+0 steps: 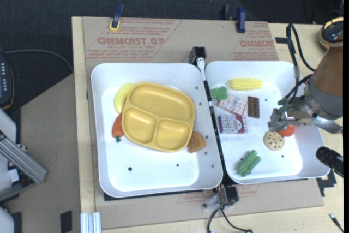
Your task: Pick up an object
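Note:
My gripper (280,120) hangs low over the right side of the right bin (289,166), reaching in from the right. Directly under it and partly hidden lies a small red-orange piece (288,130); whether they touch I cannot tell. A round speckled cookie (274,141) lies just in front of the gripper. Further left are a brown chocolate bar (253,107), a red and white packet (231,117), a yellow corn cob (245,84), a green toy (219,93) and a green bean pod (248,162).
The left bin (147,177) holds a yellow divided tray (157,116), a yellow piece (122,96) under its left edge, an orange-red carrot (117,127) and a brown wedge (196,142). A black cable (294,52) runs above the gripper.

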{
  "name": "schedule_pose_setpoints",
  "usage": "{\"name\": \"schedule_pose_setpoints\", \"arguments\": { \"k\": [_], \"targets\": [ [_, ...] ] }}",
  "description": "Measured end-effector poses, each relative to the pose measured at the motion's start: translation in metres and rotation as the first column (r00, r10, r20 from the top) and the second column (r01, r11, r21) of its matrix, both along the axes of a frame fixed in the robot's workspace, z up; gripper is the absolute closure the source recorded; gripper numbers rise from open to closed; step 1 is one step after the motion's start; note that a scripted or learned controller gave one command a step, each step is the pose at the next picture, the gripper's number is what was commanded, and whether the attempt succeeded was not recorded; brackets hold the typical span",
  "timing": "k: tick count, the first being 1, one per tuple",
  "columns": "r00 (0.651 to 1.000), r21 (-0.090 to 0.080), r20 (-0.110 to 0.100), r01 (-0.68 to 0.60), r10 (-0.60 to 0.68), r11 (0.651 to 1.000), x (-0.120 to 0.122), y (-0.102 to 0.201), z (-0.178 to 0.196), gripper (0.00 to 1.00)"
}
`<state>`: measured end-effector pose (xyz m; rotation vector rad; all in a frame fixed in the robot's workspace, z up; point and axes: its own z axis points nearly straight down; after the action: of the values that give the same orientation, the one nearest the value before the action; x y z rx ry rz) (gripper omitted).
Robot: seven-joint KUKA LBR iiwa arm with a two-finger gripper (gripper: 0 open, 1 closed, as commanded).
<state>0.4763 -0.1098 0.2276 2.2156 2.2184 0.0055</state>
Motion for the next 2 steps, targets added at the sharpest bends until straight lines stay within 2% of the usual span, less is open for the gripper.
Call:
{"name": "schedule_pose_setpoints", "arguments": {
  "k": [1,2],
  "targets": [
    [1.0,0.002,-0.004,-0.004,0.004,1.0,0.015,0.042,0.0,1.0],
    [1.0,0.003,-0.005,-0.006,0.006,1.0,0.043,0.092,-0.011,1.0]
  ]
}}
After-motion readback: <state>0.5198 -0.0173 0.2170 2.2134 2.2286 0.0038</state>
